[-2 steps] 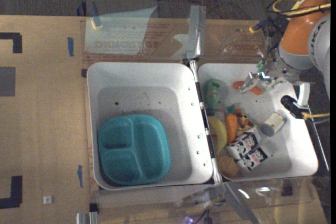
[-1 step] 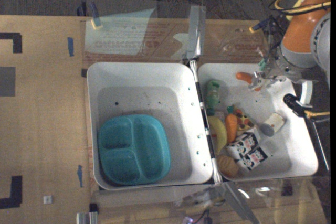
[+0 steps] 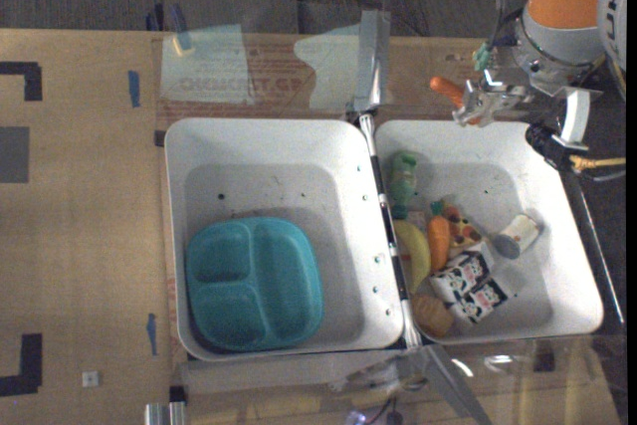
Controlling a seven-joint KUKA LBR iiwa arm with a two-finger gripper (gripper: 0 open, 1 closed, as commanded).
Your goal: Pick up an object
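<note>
- The grey arm with its orange band reaches in at the upper right, and its two-finger jaws (image 3: 476, 101) hang above the far rim of the right shallow white bin (image 3: 557, 314).
- A small orange carrot-shaped piece (image 3: 448, 90) sits just at the jaws, sticking out to the left of them, above the wooden counter (image 3: 80, 244); whether the fingers actually grip it cannot be told, nor how far apart they stand.
- The right bin holds a cluster of toys along its left side: a green bottle-shaped toy (image 3: 403, 179) near the far left wall, a yellow banana (image 3: 415, 249) beside the dividing wall, and an orange carrot (image 3: 439, 242) just right of the banana.
- Two small black-and-white cartons (image 3: 473, 286) lie side by side toward the near edge, with a round tan bread-like piece (image 3: 432, 314) at the near left corner.
- A small grey-and-white cup-like object (image 3: 518, 234) lies apart to the right of the cluster.
- The left shallow white bin (image 3: 199, 154) holds a teal plastic divided plate (image 3: 254, 284), resting toward its near left part.
</note>
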